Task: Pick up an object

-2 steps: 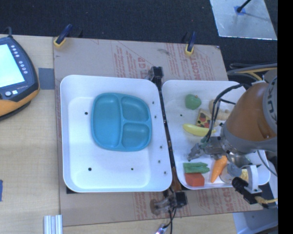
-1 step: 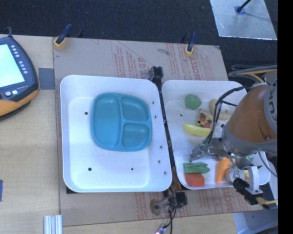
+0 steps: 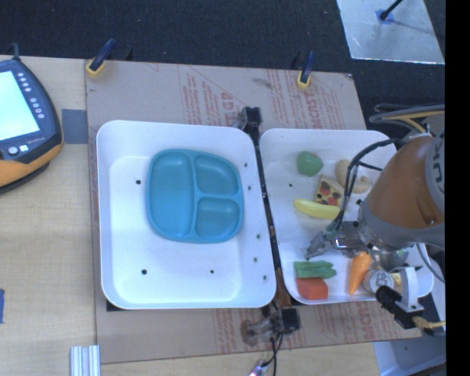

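Arm reaches in from right, over right bin. Gripper low in bin; fingers apart, nothing between them. Banana just above gripper. Green pod just below it, red piece under that. Carrot right of pod, near wrist. Green ball toward far side; patterned block beside it. Left bin holds blue divided plate. Tablet on bench, far left.

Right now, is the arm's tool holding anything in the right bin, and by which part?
Nothing shows between its tips. The tool hangs over bare bin floor in the right bin, between the banana and the green pod, touching neither.
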Controlling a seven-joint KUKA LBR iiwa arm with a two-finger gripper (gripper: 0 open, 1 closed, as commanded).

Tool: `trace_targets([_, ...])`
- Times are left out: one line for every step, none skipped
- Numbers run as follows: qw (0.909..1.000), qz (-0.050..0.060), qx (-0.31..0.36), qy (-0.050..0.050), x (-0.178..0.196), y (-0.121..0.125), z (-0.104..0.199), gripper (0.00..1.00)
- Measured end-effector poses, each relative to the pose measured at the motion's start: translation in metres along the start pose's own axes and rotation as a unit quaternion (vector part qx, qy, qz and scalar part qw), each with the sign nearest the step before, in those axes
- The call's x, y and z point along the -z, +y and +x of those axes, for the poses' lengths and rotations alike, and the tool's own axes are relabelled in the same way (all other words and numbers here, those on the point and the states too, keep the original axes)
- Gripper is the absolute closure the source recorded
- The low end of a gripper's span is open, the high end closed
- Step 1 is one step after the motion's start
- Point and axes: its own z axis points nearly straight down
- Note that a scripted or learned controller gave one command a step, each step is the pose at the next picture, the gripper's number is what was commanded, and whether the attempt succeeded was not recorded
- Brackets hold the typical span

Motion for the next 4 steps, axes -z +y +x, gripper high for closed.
trace_targets([1.0000,-0.001,0.000,0.000,0.000,0.000,-0.004,0.00])
trace_targets([1.0000,-0.001,0.000,-0.001,0.000,0.000,-0.009,0.00])
trace_targets([1.0000,-0.002,0.000,-0.002,0.000,0.001,-0.013,0.00])
trace_targets([1.0000,-0.003,0.000,-0.002,0.000,0.001,-0.018,0.00])
